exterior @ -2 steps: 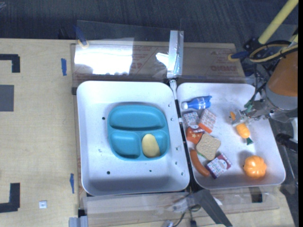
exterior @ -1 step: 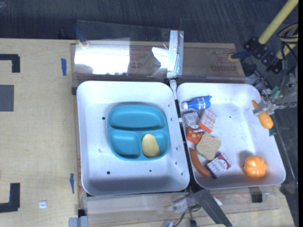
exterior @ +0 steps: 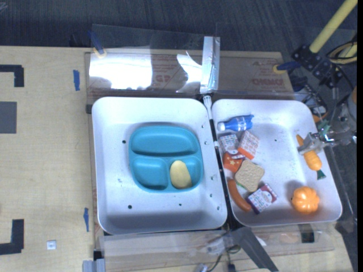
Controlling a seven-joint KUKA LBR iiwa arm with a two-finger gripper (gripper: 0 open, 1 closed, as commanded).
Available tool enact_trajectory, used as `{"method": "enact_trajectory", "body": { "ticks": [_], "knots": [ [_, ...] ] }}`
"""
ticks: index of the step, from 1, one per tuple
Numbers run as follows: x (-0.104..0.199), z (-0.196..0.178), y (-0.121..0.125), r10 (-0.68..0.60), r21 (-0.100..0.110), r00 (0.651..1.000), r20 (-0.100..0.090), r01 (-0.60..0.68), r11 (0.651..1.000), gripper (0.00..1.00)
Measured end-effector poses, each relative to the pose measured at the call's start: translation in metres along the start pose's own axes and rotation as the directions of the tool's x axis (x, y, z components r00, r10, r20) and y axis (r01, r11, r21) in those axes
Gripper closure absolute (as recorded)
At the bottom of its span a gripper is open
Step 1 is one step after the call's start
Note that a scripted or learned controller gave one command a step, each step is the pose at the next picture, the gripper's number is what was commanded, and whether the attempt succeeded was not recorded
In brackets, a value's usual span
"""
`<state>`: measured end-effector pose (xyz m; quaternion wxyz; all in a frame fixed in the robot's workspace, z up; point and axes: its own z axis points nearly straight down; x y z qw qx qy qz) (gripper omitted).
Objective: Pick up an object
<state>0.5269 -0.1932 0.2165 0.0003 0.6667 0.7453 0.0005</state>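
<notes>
The right bin [exterior: 283,115] holds several items. A blue bottle [exterior: 235,123] lies at its back left, with small red-and-white packets [exterior: 248,144] just in front of it. A slice of bread [exterior: 249,175] rests over an orange sausage [exterior: 238,196], and another packet [exterior: 262,197] lies beside them. A small orange pumpkin [exterior: 305,199] sits at the front right, and a carrot [exterior: 313,161] lies by the right wall. My gripper [exterior: 311,143] hangs at the bin's right side, just above the carrot's upper end.
The left bin [exterior: 108,152] carries a blue divided tray [exterior: 164,154] with a yellow potato-like piece [exterior: 180,174] in its front right compartment. Clear plastic sheeting [exterior: 153,67] stands behind the bins. Cables and a yellow pole [exterior: 334,21] crowd the back right.
</notes>
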Motion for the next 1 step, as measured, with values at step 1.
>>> {"method": "enact_trajectory", "body": {
  "ticks": [1],
  "knots": [
    [0.0901,0.0011,0.0247,-0.041,0.001,0.999,-0.003,0.041,0.999,1.00]
  ]
}}
